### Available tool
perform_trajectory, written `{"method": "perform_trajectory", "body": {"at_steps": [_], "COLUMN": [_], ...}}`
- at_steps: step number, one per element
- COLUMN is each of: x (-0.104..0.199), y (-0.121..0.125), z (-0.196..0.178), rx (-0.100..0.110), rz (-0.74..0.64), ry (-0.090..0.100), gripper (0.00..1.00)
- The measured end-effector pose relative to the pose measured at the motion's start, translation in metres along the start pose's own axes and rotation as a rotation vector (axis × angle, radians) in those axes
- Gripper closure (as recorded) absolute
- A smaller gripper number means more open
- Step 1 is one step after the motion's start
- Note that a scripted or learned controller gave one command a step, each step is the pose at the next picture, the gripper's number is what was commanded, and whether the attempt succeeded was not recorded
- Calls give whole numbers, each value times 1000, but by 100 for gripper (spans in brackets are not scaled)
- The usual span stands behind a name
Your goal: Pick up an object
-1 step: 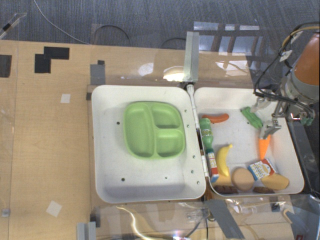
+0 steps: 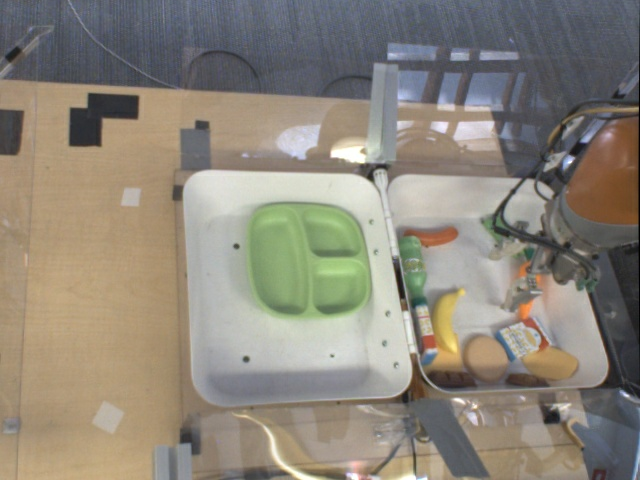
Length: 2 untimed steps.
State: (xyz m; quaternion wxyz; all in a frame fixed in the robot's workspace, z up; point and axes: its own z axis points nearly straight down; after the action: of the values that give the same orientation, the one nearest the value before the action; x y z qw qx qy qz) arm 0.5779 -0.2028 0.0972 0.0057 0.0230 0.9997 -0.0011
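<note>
My gripper (image 2: 528, 286) hangs over the right side of the right bin (image 2: 470, 203), below the arm's orange band (image 2: 603, 174). A small orange piece (image 2: 527, 272) shows right at the gripper's tip; whether it is held is unclear. Just below lies a blue and white carton (image 2: 521, 340). Further left in this bin are a banana (image 2: 447, 320), a red sausage (image 2: 431, 236), a green bottle (image 2: 411, 255) and a red and white bottle (image 2: 426, 328). A tan round item (image 2: 485, 357) and a yellow-brown item (image 2: 551, 364) lie along the front wall.
The left bin (image 2: 215, 348) holds a green divided plate (image 2: 306, 259). A small green piece (image 2: 497, 230) lies near the arm's cables at the right bin's back. A metal post (image 2: 381, 108) stands behind the divider between the bins.
</note>
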Motion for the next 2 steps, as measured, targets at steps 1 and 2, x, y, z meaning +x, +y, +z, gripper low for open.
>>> {"method": "perform_trajectory", "body": {"at_steps": [1,2], "x": [6,-58], "y": [71,97], "z": [7,9], "rx": [-2,-3], "rz": [-109,-109], "ry": [-4,-2], "gripper": [0,0]}}
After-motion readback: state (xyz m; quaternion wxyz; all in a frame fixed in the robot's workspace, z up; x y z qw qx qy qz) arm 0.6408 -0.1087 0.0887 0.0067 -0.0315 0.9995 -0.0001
